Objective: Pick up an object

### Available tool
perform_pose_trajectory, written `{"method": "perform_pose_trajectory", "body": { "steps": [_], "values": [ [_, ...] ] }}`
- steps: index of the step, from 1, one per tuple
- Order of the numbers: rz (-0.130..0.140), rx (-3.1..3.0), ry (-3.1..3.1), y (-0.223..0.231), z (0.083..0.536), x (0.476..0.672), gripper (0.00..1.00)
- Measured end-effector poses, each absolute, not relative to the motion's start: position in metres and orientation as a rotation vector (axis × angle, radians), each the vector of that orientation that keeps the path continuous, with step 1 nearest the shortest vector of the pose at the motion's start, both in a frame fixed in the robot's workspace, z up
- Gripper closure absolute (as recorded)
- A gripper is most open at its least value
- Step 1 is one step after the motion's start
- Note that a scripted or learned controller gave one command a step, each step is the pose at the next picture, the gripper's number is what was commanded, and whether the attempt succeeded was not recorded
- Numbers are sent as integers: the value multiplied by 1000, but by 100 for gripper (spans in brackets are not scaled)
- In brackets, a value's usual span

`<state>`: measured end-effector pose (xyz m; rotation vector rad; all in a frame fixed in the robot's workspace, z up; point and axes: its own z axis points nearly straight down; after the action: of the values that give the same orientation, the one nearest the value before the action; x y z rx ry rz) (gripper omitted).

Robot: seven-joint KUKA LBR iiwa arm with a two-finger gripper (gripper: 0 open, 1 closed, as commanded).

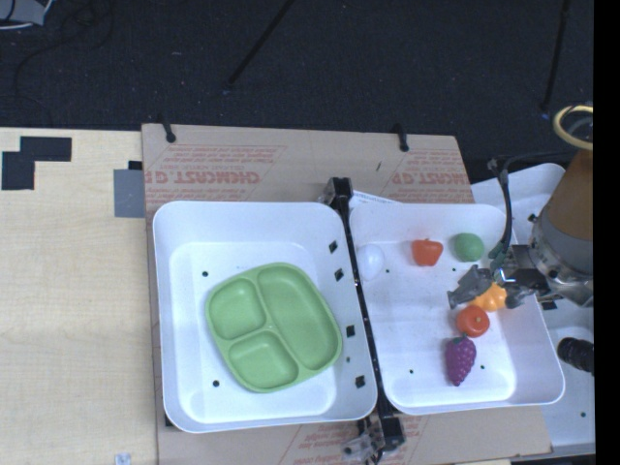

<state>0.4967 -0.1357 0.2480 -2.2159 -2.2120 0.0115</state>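
On the bench, my right bin [407,395] holds small toy foods. My tool [487,292] hangs over a yellow-orange piece [492,299], just above the red tomato [473,322]; whether it is apart or together I cannot tell. The piece looks light, hard and slippery, best pinched across its middle.

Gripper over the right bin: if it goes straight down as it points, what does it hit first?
Probably the small yellow-orange toy right beneath the gripper, with the round red-orange toy just beside it; depth is unclear.
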Motion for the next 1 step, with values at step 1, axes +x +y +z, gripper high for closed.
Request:
{"method": "perform_pose_trajectory", "body": {
  "steps": [1],
  "values": [
    [2,-2221,-2221,-136,253,499,0]
  ]
}}
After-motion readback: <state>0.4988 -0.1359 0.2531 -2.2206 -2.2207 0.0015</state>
